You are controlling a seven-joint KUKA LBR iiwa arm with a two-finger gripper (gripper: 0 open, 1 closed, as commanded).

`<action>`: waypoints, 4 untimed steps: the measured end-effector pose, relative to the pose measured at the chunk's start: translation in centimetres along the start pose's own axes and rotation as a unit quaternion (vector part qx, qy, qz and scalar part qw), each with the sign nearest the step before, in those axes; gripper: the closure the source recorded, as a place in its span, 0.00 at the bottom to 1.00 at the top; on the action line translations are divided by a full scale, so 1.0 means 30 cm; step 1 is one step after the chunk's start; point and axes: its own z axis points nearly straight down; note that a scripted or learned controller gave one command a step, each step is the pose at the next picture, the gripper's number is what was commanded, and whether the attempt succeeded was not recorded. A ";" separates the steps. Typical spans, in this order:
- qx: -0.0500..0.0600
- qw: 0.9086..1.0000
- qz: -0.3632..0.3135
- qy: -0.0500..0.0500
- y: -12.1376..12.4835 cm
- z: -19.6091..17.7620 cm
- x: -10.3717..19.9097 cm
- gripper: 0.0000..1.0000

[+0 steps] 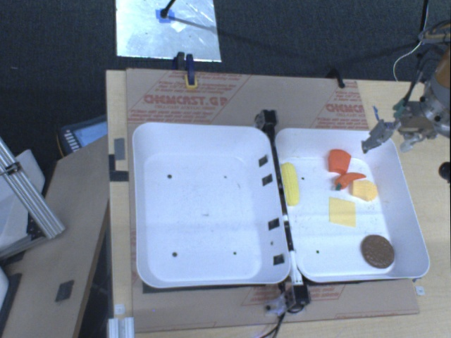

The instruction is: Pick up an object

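The right white bin (412, 225) holds several toy foods. A yellow corn cob (289, 183) lies by its left wall. An orange carrot piece (339, 162) lies near the far side, with a yellow-orange wedge (365, 190) beside it. Nearer the front are a flat yellow slice (342, 212) and a round brown cookie (378, 251). My gripper (390, 138) hovers over the bin's far right corner, up and to the right of the carrot. Its fingers stand open, with nothing between them.
The left white bin (144, 210) sits beside the right one, joined by black clips (271, 182). Both rest on brown cardboard (232, 97). A foil sheet (168, 20) and a blue-yellow clamp (189, 69) lie beyond the bins. An aluminium rail (28, 192) stands at the left.
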 end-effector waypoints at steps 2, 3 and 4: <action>-0.005 1.000 -0.003 0.000 0.211 -0.366 0.029 0.00; -0.007 1.000 -0.005 0.000 0.232 -0.688 0.241 0.00; -0.004 1.000 -0.002 -0.001 0.229 -0.896 0.238 0.00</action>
